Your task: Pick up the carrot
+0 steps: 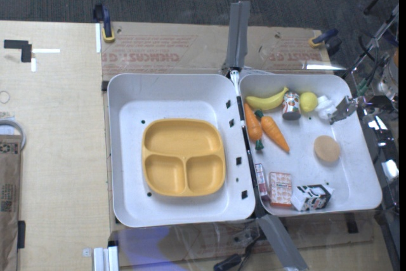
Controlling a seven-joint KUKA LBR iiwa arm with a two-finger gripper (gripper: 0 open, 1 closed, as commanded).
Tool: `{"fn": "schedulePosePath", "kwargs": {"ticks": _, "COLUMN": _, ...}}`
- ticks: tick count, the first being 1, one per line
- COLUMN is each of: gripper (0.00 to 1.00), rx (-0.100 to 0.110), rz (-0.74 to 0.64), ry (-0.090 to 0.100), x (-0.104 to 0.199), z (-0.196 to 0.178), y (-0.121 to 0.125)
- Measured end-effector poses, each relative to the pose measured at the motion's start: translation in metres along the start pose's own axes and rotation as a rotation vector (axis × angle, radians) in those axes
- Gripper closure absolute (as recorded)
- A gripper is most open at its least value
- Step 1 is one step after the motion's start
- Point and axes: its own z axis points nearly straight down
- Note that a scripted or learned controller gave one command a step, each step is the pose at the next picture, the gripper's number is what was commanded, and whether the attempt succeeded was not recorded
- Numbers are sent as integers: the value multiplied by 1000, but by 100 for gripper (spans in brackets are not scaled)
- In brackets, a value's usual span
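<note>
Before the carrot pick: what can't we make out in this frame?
- Gripper: small and blurred at the right bin's edge; finger state unreadable.
- Arm: cut off by the right frame edge.
- Two carrots: leaf ends touch; target unclear.
- Small can, cartons: labels too small.

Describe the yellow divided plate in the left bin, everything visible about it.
The yellow divided plate is a rounded-rectangle tray that looks like matte plastic, mustard yellow all over. It has three compartments: one wide section across the far side and two smaller ones side by side on the near side, split by raised ridges. Nothing lies in any of them. It lies flat and right side up, roughly centred on the floor of the left bin, touching only that floor and clear of the bin's walls.
</note>
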Motion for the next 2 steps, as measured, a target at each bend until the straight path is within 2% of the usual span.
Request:
{"fn": "schedulePosePath", "kwargs": {"ticks": 1, "gripper": 0, "rx": 1, "rz": -134, "ry": 1, "x": 78, "z": 81, "y": -30}}
{"fn": "schedulePosePath", "kwargs": {"ticks": 2, "gripper": 0, "rx": -1, "rz": -348, "ry": 0, "x": 102, "z": 115, "y": -14}}
